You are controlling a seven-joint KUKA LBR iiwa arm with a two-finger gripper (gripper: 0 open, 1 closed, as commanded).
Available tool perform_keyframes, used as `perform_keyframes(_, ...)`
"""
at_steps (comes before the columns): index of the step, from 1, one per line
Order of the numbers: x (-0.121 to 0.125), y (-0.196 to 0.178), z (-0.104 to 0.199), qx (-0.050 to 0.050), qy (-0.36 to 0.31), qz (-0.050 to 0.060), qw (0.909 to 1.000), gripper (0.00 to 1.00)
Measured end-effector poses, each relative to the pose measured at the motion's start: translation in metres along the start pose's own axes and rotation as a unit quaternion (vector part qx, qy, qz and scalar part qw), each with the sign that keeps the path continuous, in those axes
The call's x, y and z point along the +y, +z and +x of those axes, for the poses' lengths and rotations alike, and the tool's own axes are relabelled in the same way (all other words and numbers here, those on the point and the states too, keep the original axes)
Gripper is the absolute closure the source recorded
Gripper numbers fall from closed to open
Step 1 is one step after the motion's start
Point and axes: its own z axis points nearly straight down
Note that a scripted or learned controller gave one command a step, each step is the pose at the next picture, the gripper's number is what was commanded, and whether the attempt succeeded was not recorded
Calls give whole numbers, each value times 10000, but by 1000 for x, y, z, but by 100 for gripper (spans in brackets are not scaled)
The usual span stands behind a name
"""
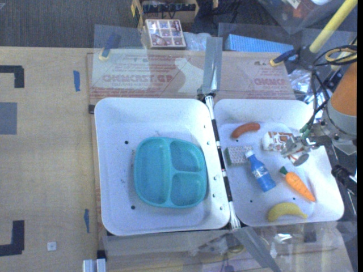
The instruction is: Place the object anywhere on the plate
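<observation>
A teal divided plate (170, 172) lies in the middle of the left bin (113, 118). In the right bin (334, 205) lie an orange sausage (245, 130), a small white carton (274, 141), a blue bottle (260, 173), a carrot (298, 185) and a yellow banana (286, 211). My gripper (298, 149) hangs low at the right end of the carton, just above the carrot's green top. The arm comes in from the right, its orange band at the frame edge.
A small grey-green flat piece (236, 154) lies beside the bottle near the divider between the bins. Behind the bins are clear plastic sheets, a cardboard box (164, 4) and cables at the back right.
</observation>
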Motion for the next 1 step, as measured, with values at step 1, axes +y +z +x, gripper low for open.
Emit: perform_keyframes(1, 16, -28, 64, 0, 263, -10, 9997, 100)
